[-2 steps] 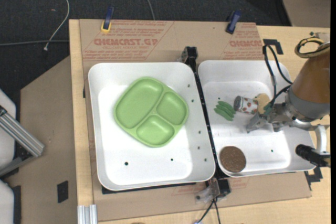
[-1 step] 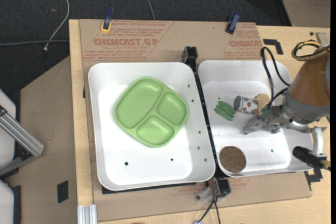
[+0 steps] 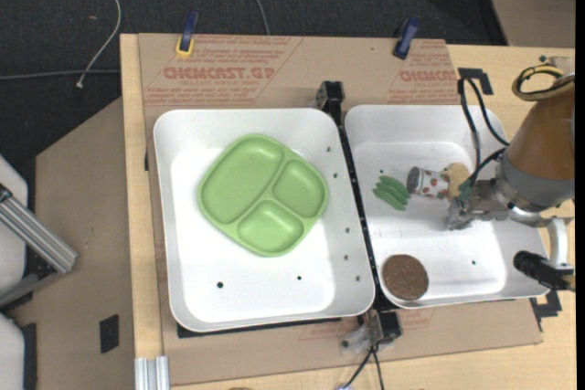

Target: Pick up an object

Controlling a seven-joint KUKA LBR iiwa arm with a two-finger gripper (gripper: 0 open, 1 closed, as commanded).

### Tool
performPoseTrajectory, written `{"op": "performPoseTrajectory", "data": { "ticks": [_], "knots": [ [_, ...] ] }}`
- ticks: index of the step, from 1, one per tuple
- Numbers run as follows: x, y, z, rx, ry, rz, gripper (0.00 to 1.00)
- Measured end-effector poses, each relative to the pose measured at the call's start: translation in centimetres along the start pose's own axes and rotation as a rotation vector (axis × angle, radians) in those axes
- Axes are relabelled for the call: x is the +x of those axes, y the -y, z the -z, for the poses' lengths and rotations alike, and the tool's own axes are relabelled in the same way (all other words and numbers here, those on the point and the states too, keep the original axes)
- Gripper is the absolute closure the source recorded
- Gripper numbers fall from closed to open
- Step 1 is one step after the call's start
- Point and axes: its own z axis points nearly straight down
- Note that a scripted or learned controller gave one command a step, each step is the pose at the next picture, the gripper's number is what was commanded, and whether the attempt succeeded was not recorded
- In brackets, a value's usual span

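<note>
arm (image 3: pixel 541 146): enters from the right, orange band above the wrist, reaches down into the right bin.
gripper (image 3: pixel 457 216): low over the right bin floor, right of centre, just beside the small can and the tan object.
fingers: dark tips pointing down at the bin floor; open or clenched, cannot tell, too small and blurred. Nothing seen between them.
right bin (image 3: pixel 475 274): shallow white, holds four small objects plus the gripper.
green object (image 3: pixel 391 191): leafy-looking green piece, left-centre of right bin, lying flat, just left of the can.
small can (image 3: pixel 426 182): small cylinder lying on its side, white and reddish label, between the green piece and the tan object.
tan object (image 3: pixel 454 173): small yellowish lump, touching or nearly touching the can's right end; exact shape unclear.
brown disc (image 3: pixel 404 277): round brown thing at the right bin's front-left corner, well apart from the gripper.
left bin (image 3: pixel 178 269): shallow white, beside the right bin, the two rims touching.
green plate (image 3: pixel 263 194): three-compartment light green plate, middle of left bin, turned at a slant.
worktop (image 3: pixel 146 151): cardboard-covered with red print; blue clamps (image 3: pixel 188 32) at the back edge.
cables (image 3: pixel 471 119): black cable runs across the right bin's back-right corner towards the arm.
in the way: can and tan object crowd the gripper's left side.
</note>
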Motion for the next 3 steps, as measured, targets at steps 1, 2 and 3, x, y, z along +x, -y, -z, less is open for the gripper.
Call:
{"op": "performPoseTrajectory", "data": {
  "ticks": [1,2,3],
  "knots": [
    [-0.8,-0.4,6.0,-0.006,0.005,0.001,1.0],
    [-1.5,-1.2,11.7,-0.008,0.005,0.002,1.0],
    [-1.5,-1.4,17.1,-0.009,0.005,0.002,1.0]
  ]
}}
